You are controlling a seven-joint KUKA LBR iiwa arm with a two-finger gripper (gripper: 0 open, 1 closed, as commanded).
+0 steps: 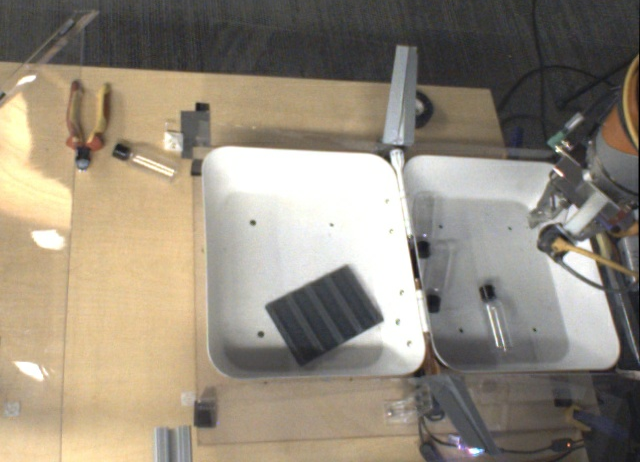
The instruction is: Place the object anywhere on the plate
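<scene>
Where the left bin (230,250) rises to its near rim, a dark ribbed plate (325,315) lies flat on the white floor, turned at a slant, with one corner close to the near wall. To its right, across the seam between the two bins, a small clear tube with a black cap (491,316) lies on the floor of the right bin (520,175), towards the near side and well apart from the plate. Farther back and to the right, the gripper (563,222) hangs over the right bin's right edge, apart from the tube; whether it is spread or pressed together cannot be told. On the bare bench far to the left lie red-handled pliers (87,118) and, just right of them, a second clear vial (146,158). A grey metal post (402,95) stands at the far end of the seam.
</scene>
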